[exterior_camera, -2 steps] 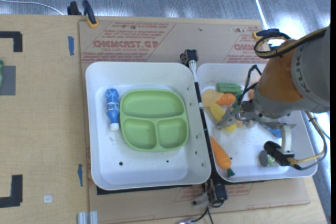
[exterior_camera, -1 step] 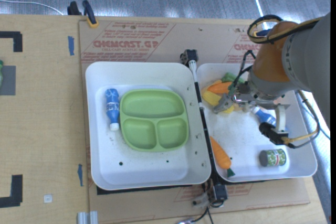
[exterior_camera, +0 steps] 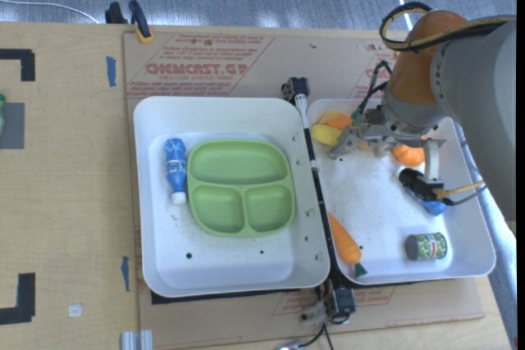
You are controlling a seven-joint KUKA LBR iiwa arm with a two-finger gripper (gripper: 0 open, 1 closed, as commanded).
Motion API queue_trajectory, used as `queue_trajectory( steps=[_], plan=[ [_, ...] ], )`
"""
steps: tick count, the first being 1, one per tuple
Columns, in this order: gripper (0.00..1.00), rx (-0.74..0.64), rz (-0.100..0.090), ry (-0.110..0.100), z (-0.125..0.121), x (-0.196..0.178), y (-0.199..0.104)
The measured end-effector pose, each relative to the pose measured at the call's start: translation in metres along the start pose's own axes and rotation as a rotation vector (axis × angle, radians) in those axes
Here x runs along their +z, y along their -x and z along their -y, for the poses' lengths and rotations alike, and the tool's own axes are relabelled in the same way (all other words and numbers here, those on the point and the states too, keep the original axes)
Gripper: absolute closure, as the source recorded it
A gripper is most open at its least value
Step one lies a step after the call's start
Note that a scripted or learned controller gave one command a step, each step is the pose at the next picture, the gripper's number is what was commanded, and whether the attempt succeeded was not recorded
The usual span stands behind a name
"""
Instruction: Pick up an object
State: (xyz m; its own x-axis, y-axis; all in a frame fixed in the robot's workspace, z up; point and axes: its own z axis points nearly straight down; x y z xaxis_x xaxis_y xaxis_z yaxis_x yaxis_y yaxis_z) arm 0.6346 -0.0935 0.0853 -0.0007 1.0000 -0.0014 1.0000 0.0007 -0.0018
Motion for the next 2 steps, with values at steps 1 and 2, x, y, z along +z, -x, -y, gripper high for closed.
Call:
queue_trajectory(
  steps=[1,2],
  plan=[
    [0.0,0.001,-0.001,-0.001,0.041,-0.01,0.08],
    [0.0,0.001,0.0,0.004,0.107,0.0,0.102]
  ],
)
